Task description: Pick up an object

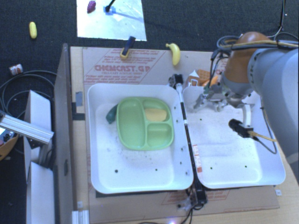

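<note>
While the gripper (pixel 210 104) hangs rightward, the yellow piece (pixel 155 114) lies leftward — well apart.

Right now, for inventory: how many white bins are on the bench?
2 bins: the left bin holds a green tray; the right bin adjoins it. None seems hidden.

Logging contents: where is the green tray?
In the camera view, the green tray lies in the left bin, a yellow piece in its upper right compartment.

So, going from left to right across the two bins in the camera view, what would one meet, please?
dark green object → green divided tray → black strip between the bins → gripper
</note>
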Robot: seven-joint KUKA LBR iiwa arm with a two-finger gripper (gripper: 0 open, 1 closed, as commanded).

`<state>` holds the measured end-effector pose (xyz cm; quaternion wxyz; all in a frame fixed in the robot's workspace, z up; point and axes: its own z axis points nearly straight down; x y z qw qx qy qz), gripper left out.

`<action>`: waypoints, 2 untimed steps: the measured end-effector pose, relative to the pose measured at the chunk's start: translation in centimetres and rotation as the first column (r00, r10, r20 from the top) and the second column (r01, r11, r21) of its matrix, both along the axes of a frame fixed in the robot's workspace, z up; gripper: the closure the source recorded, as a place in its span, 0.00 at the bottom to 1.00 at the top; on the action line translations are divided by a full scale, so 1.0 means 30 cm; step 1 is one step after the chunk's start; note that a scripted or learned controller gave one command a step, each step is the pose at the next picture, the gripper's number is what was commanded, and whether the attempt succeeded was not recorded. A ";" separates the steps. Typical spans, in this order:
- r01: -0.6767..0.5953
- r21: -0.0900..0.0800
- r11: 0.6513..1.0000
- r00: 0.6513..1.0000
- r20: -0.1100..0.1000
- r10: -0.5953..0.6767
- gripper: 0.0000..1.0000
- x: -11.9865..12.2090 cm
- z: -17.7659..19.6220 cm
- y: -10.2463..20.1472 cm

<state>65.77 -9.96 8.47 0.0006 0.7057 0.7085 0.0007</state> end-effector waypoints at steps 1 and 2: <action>0.002 0.000 1.000 1.000 0.002 -0.002 0.00 0.033 0.003 -0.041; -0.001 0.000 1.000 1.000 0.000 0.001 0.00 0.019 0.000 0.027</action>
